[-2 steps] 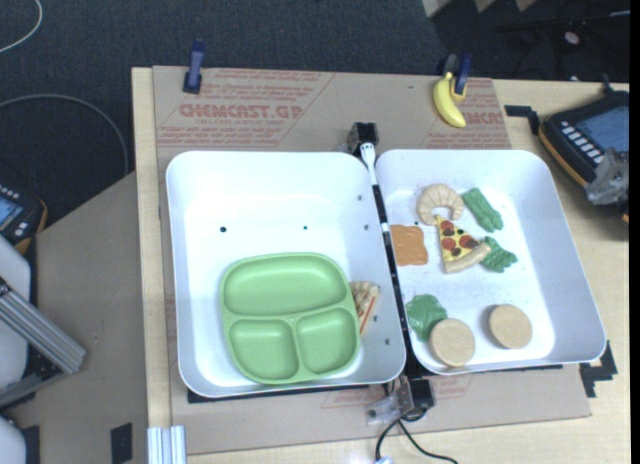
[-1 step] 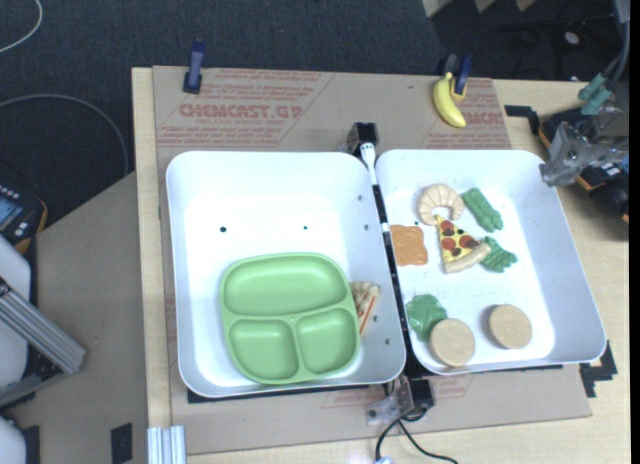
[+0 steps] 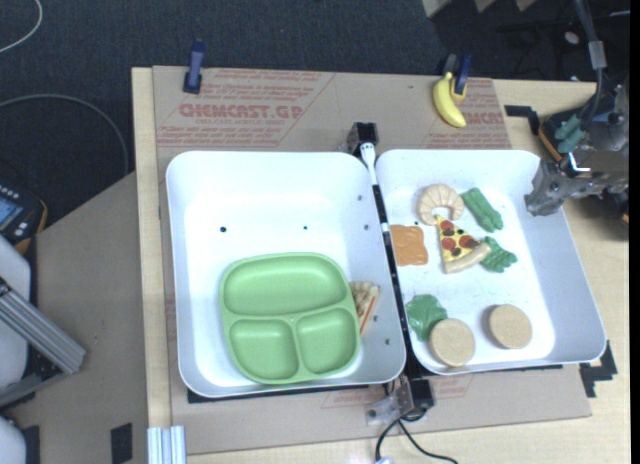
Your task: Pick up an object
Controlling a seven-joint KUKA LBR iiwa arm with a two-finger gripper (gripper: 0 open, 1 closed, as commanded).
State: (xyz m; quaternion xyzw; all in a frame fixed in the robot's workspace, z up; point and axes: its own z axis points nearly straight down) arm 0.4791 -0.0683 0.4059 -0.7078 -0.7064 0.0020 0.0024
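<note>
The right bin (image 3: 560,252) holds toy food. A croissant (image 3: 437,200) lies at its back, with a green pod (image 3: 483,209) beside it. Below them are a pizza slice (image 3: 459,245) and a green leafy piece (image 3: 499,256). An orange-brown toast square (image 3: 408,246) lies near the divider. Two round tan biscuits (image 3: 452,341) (image 3: 509,326) and another green leaf (image 3: 424,311) sit at the front. My gripper (image 3: 549,196) hangs over the right bin's right rim, apart from all the food, with nothing visibly in it.
The left bin (image 3: 270,192) bears a green divided plate (image 3: 289,316) with a small tan fries piece (image 3: 364,302) at its right side. A yellow banana (image 3: 449,102) lies on the bench behind the right bin. Blue clamps (image 3: 194,67) hold the board's back edge.
</note>
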